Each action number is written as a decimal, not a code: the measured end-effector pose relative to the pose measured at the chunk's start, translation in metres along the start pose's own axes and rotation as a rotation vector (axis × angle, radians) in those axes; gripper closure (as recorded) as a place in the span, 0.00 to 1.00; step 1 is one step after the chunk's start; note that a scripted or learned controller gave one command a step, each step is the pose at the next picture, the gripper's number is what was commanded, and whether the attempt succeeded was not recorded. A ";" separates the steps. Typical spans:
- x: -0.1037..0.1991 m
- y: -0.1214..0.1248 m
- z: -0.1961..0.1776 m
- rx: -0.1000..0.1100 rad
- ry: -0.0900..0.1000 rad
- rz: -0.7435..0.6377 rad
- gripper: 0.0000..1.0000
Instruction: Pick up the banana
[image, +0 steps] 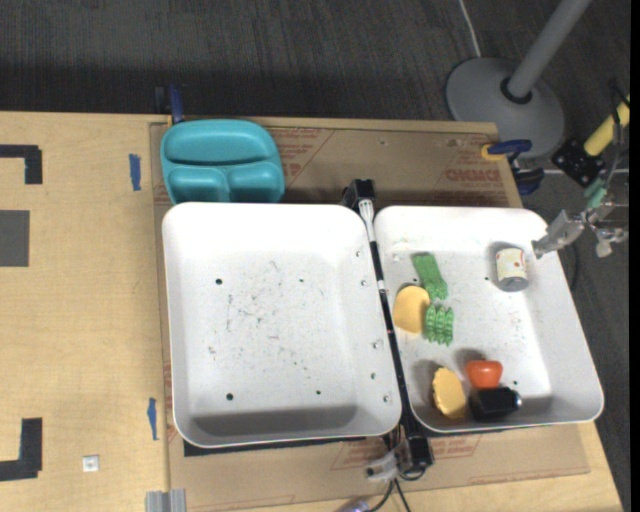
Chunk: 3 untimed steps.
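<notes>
I see the tan bench (80, 330) carrying two white bins touching side by side: the left bin (270, 400) and the right bin (560, 330). A teal tray (222, 160) sits at the left bin's 12 o'clock.

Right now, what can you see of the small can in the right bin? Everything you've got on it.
The small can is a short cylinder lying on its side near the far right corner of the right bin. Its body looks white or cream with a small reddish mark on the label, and its lower end shows a grey, metallic face. It rests on the bin floor, apart from the other items; the nearest, a green brush, lies well to its left. The gripper sits at the bin rim just right of it; contact unclear.
</notes>
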<state>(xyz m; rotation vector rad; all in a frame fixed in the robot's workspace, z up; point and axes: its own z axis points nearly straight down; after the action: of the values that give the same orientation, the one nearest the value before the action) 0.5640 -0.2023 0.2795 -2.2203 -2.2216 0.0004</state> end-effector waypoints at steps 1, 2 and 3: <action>0.046 0.009 0.192 -0.001 0.000 -0.098 0.00; 0.093 0.031 0.163 0.000 0.000 0.689 0.00; 0.103 -0.012 0.188 0.006 0.000 0.970 0.00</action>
<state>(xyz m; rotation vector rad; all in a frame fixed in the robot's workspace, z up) 0.5515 -0.0994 0.0919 -2.9963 -0.9286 0.0067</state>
